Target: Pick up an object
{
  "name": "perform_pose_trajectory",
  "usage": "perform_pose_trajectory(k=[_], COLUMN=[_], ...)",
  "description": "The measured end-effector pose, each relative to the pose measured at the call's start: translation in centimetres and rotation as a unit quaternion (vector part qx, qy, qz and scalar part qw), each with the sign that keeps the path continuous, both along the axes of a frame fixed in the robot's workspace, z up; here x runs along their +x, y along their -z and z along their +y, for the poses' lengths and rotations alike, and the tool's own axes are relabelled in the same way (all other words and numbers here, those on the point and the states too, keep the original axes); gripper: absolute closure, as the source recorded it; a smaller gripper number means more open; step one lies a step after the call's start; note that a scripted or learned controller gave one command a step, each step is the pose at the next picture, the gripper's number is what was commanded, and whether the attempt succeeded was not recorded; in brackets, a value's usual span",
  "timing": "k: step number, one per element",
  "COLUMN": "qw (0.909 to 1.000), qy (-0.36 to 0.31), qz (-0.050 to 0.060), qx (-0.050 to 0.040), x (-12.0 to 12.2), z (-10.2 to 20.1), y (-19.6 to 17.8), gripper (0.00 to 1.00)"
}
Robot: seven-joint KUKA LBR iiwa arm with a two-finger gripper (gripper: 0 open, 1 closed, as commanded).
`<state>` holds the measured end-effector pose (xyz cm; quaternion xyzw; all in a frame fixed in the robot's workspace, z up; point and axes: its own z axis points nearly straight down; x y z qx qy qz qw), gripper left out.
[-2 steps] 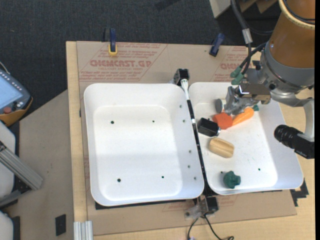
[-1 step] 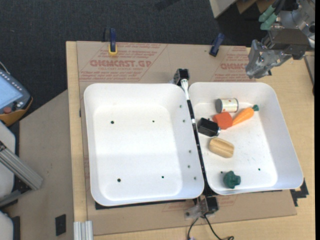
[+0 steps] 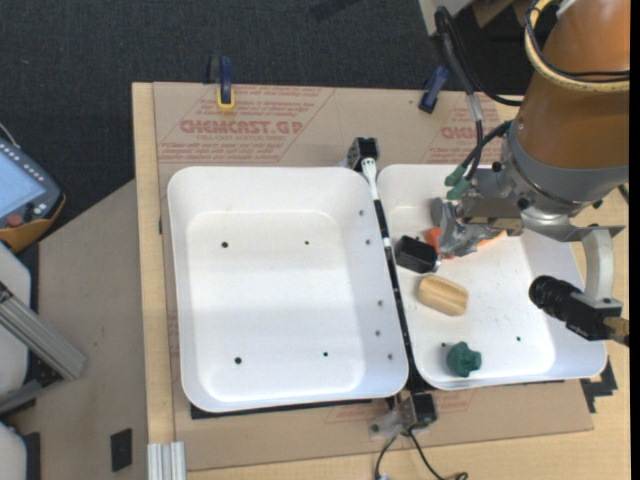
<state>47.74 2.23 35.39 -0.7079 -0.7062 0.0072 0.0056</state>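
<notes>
The gripper (image 3: 455, 236) is low in the right bin (image 3: 535, 363), above an orange object (image 3: 437, 237); whether it grips I cannot tell. A black block (image 3: 415, 254) touches it at 8 o'clock, a tan block (image 3: 443, 295) lies at 6 o'clock and a green object (image 3: 462, 358) beyond. Nothing looks lifted, so the pick seems not yet done.

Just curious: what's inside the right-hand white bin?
In the right bin: a black block, a tan wooden piece, a green lump. The gripper covers most of something orange.

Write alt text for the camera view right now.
The arm's gripper hangs low in the right bin, over a black block and something orange. A tan block and green object lie nearer.
</notes>
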Motion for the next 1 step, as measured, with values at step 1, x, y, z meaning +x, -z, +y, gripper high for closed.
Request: perform_pose_trajectory(k=[1], qw=[0.9998], qy=[-0.003], qz=[-0.020], qx=[0.0028], x=[1.39], z=[3.07], y=[-19.11], gripper=[1.00])
